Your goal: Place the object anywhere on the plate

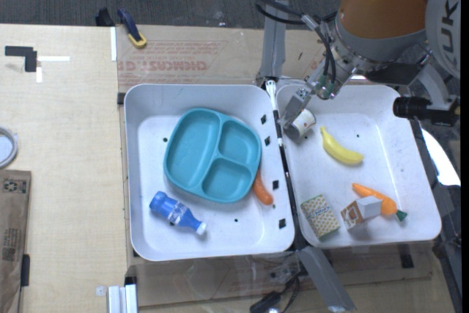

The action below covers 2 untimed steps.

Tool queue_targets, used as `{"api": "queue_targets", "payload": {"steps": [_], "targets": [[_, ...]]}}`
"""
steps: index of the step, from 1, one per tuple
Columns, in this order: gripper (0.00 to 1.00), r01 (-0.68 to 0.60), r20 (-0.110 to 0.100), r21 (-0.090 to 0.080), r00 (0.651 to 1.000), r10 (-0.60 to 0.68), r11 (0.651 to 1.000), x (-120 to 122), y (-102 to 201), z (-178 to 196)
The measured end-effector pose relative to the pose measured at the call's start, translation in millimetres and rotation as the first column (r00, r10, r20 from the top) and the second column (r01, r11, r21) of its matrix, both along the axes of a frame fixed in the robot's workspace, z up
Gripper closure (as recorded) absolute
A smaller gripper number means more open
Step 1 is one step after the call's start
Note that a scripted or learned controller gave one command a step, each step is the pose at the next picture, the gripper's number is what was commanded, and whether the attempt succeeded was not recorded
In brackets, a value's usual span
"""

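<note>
A blue three-compartment plate (212, 154) lies in the left bin (135, 157). My gripper (295, 117) hangs low over the near-left corner of the right bin (410, 157), just right of the divider between the bins. A small pale object (307, 116) sits against the gripper's right side; whether it is gripped is unclear. A yellow banana (341, 149) lies a little right of the gripper. An orange carrot (262, 191) rests against the plate's right rim.
A blue bottle with a white cap (176, 212) lies in front of the plate. In the right bin's front part are a patterned box (320, 216), a small carton (362, 215) and a second carrot (378, 198). The arm (388, 4) looms over the back right.
</note>
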<state>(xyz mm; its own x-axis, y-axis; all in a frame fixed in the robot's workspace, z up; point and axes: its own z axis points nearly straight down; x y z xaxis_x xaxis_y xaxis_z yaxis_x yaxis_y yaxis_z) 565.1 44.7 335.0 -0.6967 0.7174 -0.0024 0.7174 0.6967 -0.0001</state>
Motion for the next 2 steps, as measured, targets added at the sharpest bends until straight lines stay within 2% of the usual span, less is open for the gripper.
{"api": "queue_targets", "payload": {"steps": [1,2], "targets": [[1.00,-0.002,0.001,-0.002,1.000,0.002,1.000,1.1,0.0,8.5],[1.00,-0.007,-0.005,0.000,1.000,0.007,1.000,-49.4,63.6,-56.0]]}}
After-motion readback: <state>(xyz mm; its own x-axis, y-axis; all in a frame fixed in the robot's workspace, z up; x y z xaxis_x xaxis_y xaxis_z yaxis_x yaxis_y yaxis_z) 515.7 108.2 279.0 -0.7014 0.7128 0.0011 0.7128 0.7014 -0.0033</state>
